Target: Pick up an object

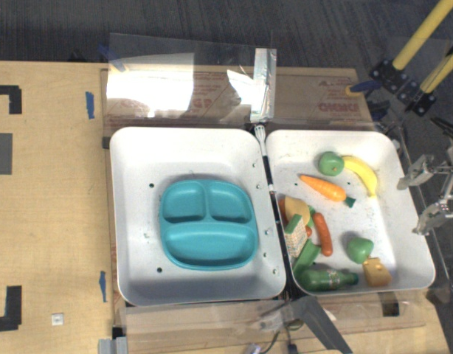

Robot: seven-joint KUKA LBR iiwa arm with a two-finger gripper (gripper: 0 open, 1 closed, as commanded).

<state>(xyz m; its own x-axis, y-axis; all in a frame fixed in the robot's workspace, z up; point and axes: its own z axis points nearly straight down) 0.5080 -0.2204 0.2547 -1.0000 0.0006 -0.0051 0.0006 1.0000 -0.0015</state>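
Faintly, red print on cardboard (337, 103) behind bins, unreadable (mirrored, blurred). Right bin (415, 231): green apple (330, 163) touching banana (361, 172), carrot (324, 187) just below, green bottle (326, 277) along front wall. Left bin (130, 198): teal divided plate (208, 222). End effector state: cannot tell.
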